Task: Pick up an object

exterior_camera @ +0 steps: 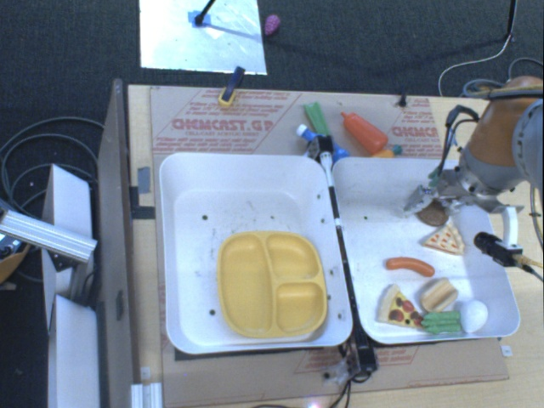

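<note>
My pincer [427,199] hovering low in the right bin [374,228] near its far right corner, spread I cannot tell, brown piece [433,215] lying just under it, pizza slice [444,241] beside, sausage [410,266] nearer centre, yellow tray [272,283] sitting in left bin [195,202].

Single fixed camera, mounted above the bench [255,113]. Faces down at a slant. Frames left bin [183,228] and right bin [365,228] together.

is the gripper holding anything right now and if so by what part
Cannot be told. The gripper sits low over a brown object in the right bin.
</note>
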You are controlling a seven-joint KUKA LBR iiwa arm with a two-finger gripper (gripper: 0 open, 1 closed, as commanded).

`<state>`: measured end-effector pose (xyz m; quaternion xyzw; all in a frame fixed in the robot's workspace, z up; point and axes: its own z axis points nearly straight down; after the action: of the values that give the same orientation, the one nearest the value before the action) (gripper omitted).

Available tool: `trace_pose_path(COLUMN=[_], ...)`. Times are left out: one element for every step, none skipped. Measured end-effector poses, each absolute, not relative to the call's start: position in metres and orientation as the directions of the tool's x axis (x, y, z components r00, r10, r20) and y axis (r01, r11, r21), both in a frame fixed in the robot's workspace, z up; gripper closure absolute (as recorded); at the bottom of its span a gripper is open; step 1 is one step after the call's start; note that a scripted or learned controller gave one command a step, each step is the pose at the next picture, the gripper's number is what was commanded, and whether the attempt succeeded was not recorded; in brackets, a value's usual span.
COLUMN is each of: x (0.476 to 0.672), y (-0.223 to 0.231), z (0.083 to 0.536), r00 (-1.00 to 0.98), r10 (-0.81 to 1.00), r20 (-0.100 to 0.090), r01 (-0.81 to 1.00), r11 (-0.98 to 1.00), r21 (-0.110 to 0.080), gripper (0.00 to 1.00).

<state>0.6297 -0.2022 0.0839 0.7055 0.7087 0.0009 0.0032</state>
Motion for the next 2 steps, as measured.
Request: trace_pose_path(x=[0.628,0.611], y=[-0.206,-0.206], z=[0.111,0.108], r00=[-0.002,-0.002], r10=[1.000,1.000], r20=[-0.002,-0.001], r01=[1.000,1.000], r11=[0.002,0.002], r21=[0.005,0.001], gripper=[0.00,0.00])
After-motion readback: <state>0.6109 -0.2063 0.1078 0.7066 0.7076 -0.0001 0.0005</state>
